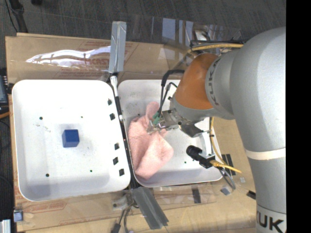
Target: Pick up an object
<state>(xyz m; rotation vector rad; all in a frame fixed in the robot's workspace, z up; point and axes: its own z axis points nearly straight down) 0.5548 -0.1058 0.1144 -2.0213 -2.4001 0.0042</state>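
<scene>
**Q:** How far along is the pick judged to be?

**A:** Not far, by the look of it. A crumpled pink terry cloth point(148, 152) is seen lying in a shallow white plastic bin point(184, 181), directly under the end effector point(159, 123). Most of the cloth is spread from there toward the bin's near rim. The cloth's upper fold is met, or very nearly met, at the tip. No part of the cloth is seen raised clear of the bin floor, so nothing can be reported as held. The grasp and the lift are both judged to be left.

**Q:** Is the end effector released or clenched?

**A:** That cannot be told. The tip is masked by the wrist above it and by the folds of the cloth.

**Q:** Is anything else on offer?

**A:** A small blue cube point(71, 138) is seen well apart from the end effector, toward the view's left. It is set alone in the second shallow white bin point(29, 130), beyond the rims where the two bins meet. It is judged untouched.

**Q:** How is the arm posed?

**A:** The heavy grey arm point(257, 96) is seen entering from the view's right and bent over the cloth's bin. Its orange band point(194, 89) is turned toward the camera. The wrist is angled down and toward the view's left, so the end effector is pointed at the cloth's upper edge. The cardboard-covered surface point(63, 57) is seen beyond the end effector, past the far rims of the bins.
</scene>
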